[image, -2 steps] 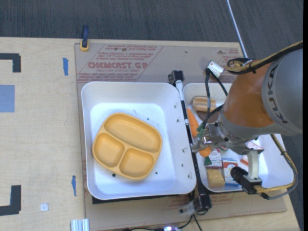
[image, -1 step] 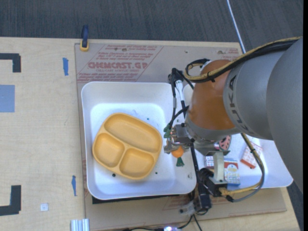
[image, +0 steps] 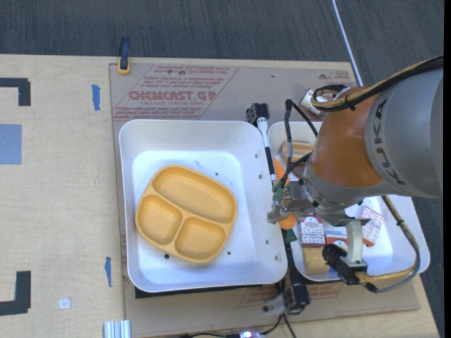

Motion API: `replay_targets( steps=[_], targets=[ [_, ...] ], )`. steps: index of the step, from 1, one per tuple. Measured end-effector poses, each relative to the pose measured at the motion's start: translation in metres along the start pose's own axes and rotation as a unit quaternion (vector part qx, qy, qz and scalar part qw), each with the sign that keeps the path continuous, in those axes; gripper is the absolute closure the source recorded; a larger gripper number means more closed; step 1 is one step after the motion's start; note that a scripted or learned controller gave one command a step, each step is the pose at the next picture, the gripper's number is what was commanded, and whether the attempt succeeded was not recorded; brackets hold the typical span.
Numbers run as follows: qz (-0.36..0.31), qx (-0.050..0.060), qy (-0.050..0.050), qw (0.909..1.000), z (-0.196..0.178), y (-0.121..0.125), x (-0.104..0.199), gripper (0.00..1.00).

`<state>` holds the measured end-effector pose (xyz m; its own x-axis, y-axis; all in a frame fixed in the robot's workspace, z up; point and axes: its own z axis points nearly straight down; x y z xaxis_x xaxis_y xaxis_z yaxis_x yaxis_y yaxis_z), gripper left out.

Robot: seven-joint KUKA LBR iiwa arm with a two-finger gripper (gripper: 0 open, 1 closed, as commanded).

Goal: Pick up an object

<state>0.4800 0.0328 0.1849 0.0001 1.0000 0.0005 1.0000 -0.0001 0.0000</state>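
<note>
The arm's orange-banded wrist hangs over the right bin (image: 417, 251) and hides most of it. My gripper (image: 291, 207) is low at that bin's left edge, right above a small orange object (image: 285, 222). A red and white packet (image: 312, 232) lies just right of it, with a yellow block (image: 315, 260) nearer the front. Another red and white packet (image: 372, 224) lies further right. I see nothing held. At the bin's back edge a tan item (image: 297, 148) peeks out.
The left bin (image: 134, 134) holds a yellow three-part plate (image: 187, 213). A black-tipped white tool (image: 261, 122) lies along the gap between the bins. Cables loop around the right bin's back and front. Bare wooden bench extends to the left.
</note>
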Motion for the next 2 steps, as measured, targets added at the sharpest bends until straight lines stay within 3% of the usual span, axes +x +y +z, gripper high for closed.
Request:
replay_targets(
  steps=[1,2],
  targets=[
    [-0.001,0.001,0.000,1.0000,0.044,-0.001,0.071,1.00],
    [0.000,-0.001,0.000,1.0000,0.000,0.000,0.029,1.00]
  ],
)
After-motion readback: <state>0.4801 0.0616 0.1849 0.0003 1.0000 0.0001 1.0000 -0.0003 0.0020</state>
